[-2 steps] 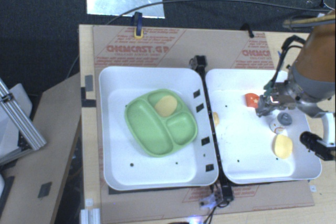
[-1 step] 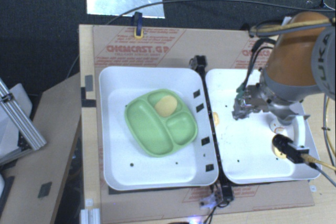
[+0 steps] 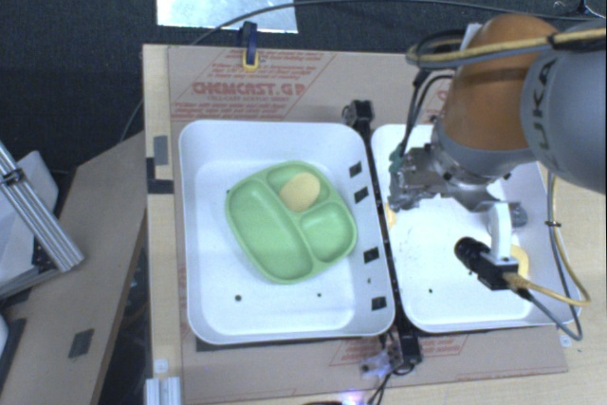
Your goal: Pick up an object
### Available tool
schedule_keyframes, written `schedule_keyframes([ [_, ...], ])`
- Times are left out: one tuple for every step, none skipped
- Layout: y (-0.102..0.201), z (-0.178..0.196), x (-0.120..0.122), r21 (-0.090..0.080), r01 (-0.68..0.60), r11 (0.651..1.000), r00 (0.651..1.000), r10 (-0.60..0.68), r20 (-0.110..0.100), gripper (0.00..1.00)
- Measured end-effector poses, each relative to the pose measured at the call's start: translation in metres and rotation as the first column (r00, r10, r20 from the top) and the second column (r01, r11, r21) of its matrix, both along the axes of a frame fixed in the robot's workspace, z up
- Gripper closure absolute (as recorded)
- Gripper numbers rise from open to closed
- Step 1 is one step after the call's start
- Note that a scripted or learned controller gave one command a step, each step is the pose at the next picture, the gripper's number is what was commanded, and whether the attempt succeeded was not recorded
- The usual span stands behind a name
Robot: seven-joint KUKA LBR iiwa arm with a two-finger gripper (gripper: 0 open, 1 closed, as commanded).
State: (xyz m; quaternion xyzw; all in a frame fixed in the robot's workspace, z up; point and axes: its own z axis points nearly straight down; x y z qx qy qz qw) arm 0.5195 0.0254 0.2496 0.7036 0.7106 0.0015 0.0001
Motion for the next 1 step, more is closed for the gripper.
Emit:
schedule_keyframes([
  [0.0615,-0.0134,0.0025,0.0,-0.001,1.0,1.0,0.001,-0.002,1.0],
])
